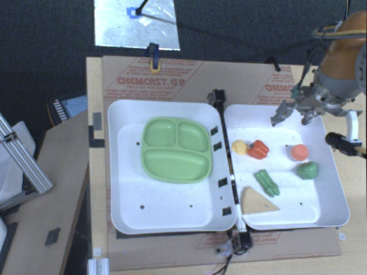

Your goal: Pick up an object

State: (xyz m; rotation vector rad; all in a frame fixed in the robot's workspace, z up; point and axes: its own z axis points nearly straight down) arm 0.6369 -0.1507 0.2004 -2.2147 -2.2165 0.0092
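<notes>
Plenty of open white floor in the right bin [321, 211], mostly along its near edge and far rim. The gripper [293, 113] hangs over that bin's far edge with its fingers spread apart, nothing between them. Below it sit a red-orange pepper [259, 149] touching a small yellow piece [239, 148], plus an orange-red round fruit [299, 152], a green pepper [307, 170], a green pickle-like toy [266, 183] and a tan wedge [257, 201]. The left bin [123, 153] holds a green divided plate [175, 150].
</notes>
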